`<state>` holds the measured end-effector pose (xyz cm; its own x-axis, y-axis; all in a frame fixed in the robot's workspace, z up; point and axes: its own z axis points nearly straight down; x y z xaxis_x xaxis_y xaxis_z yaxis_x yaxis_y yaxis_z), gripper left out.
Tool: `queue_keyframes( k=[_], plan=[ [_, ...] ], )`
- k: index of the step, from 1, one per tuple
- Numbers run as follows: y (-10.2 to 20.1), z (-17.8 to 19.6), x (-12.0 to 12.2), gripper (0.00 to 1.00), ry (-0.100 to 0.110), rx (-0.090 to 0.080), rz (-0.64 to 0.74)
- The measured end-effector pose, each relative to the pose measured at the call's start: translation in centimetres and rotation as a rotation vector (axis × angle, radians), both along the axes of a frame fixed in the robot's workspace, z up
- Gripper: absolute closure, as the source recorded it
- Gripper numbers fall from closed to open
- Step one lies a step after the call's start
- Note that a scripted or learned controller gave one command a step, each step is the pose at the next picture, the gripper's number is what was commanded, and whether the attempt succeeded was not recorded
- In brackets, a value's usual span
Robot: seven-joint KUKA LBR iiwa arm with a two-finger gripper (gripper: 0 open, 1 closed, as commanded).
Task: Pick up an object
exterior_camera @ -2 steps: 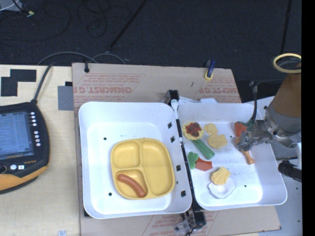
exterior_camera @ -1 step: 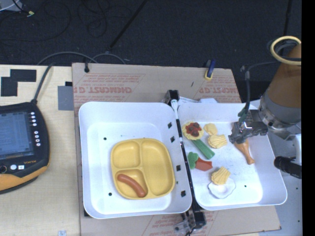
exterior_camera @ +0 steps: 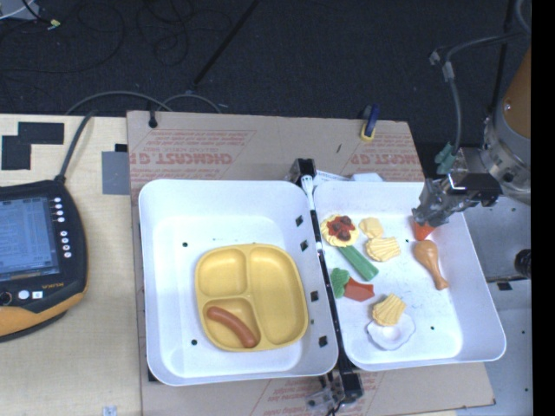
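The end effector [exterior_camera: 431, 212] hangs over the upper right part of the right bin [exterior_camera: 481, 319], dark and seen from above; whether it is spread or pressed together cannot be told. Directly under its tip a small red-orange piece [exterior_camera: 421, 230] peeks out, mostly hidden, and contact cannot be judged.

Just below it lies 1 drumstick [exterior_camera: 430, 261], tan-orange, fat at the upper end and tapering down to the right. To its left sit 3 ridged yellow chips [exterior_camera: 382, 249]: 2 close together near the end effector's level, 1 farther below [exterior_camera: 389, 308] resting on 1 white fried egg [exterior_camera: 388, 332]. Further left are 1 small pizza-like round [exterior_camera: 339, 229] with red topping, 1 green bar [exterior_camera: 358, 262] lying at a slant, and 1 red piece with a green end [exterior_camera: 351, 286].

Well to the left, the second bin [exterior_camera: 165, 232] holds 1 yellow divided plate [exterior_camera: 295, 271] with 3 compartments; 1 sausage [exterior_camera: 231, 327] lies in the lowest one. Both bins rest on cardboard [exterior_camera: 217, 146] on the bench [exterior_camera: 52, 159].
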<state>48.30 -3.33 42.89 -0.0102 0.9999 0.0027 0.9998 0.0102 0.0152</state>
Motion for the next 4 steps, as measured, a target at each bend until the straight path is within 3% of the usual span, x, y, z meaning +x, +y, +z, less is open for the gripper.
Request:
queue_keyframes(
  k=[1,2,3,4],
  plan=[
    [7.7,-6.6,0.2,1.0,0.024,-0.002,-0.002],
    [4.4,-18.4,-0.9,1.0,0.03,-0.004,-0.014],
    [3.4,-11.7,2.6,1.0,0.011,-0.004,-0.011],
    [7.3,-9.5,0.1,1.0,0.017,-0.001,-0.006]
  ],
)
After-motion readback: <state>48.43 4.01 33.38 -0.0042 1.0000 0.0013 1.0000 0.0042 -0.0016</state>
